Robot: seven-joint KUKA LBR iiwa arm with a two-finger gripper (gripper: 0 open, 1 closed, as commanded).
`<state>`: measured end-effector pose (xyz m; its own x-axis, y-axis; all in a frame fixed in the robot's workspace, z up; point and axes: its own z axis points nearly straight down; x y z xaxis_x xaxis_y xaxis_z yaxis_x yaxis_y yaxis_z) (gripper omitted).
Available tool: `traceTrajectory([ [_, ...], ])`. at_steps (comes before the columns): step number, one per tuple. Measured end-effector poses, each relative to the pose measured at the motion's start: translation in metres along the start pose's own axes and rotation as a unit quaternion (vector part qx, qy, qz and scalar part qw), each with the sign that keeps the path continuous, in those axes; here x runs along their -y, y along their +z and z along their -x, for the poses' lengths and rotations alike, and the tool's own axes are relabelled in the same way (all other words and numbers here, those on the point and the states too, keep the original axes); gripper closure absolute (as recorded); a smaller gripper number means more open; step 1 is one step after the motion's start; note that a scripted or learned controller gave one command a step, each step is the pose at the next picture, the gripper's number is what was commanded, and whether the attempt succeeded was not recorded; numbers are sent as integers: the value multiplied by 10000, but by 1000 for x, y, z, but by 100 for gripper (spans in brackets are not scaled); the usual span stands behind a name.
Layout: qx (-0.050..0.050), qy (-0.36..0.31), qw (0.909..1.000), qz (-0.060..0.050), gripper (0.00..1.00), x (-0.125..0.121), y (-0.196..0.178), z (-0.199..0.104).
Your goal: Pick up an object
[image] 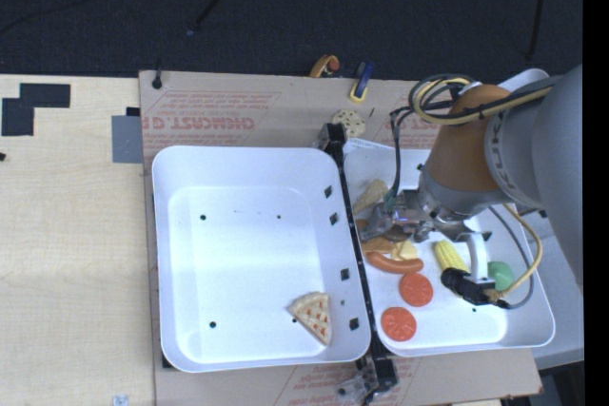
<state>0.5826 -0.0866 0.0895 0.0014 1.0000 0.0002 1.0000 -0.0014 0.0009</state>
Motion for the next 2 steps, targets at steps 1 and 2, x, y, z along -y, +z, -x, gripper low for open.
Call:
traceTrajectory([
  [1,3,18,10000,11,0,8,0,-3],
  [2,0,-8,10000,-9,0,-17,1,-2],
])
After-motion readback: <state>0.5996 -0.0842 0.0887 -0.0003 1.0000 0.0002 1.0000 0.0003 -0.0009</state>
